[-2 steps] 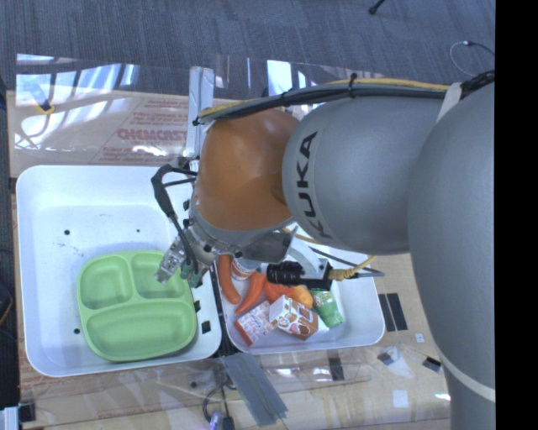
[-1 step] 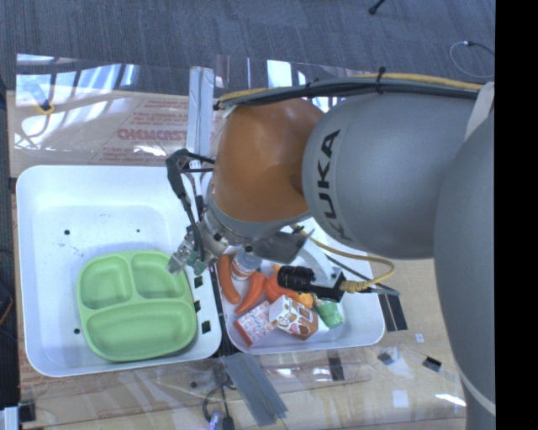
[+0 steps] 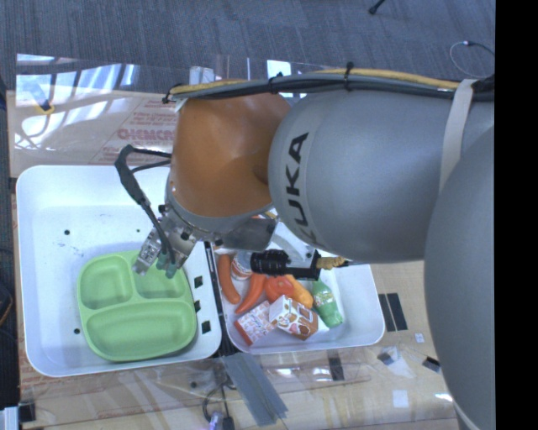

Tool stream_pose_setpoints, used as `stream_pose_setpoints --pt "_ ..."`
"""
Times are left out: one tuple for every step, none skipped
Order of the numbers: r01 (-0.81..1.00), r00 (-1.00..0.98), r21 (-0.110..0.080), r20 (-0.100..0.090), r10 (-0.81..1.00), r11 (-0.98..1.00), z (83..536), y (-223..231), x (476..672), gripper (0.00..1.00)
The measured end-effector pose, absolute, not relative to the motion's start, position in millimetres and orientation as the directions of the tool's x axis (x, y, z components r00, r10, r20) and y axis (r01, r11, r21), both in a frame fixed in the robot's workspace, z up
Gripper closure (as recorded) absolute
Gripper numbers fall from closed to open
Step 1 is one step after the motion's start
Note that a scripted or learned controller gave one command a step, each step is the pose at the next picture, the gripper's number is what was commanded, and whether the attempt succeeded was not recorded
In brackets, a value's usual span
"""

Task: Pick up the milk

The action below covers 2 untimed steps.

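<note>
My arm [image 3: 370,168] wears a smooth, satin grey shell, and the orange band [image 3: 223,155] above my wrist has a soft sheen. My gripper [image 3: 160,259] looks like bare, dull metal. The 2 white bins [image 3: 50,218] are smooth, slightly glossy plastic. The green tray [image 3: 134,323] is matt plastic. The milk [image 3: 267,323] looks like printed carton. The counter [image 3: 403,378] looks like pale wood.

Dark grey carpet floor [image 3: 126,25] across the top. Below it, a pale wooden bench [image 3: 403,369] under clear plastic sheeting [image 3: 76,101] catching bright window-like glare at upper left. Black tape marks [image 3: 392,312] and grey strips [image 3: 256,386] along the near edge.
</note>
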State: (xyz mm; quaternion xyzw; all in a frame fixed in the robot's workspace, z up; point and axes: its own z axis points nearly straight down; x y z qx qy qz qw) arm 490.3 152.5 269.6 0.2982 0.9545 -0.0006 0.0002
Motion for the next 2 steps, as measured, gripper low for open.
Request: stream_pose_setpoints --pt "0.415 -0.910 -0.003 0.001 0.415 0.910 267 165 477.0 1.00" --pt "0.167 -0.986 0.000 -0.002 0.167 0.986 280 178 476.5 1.00"
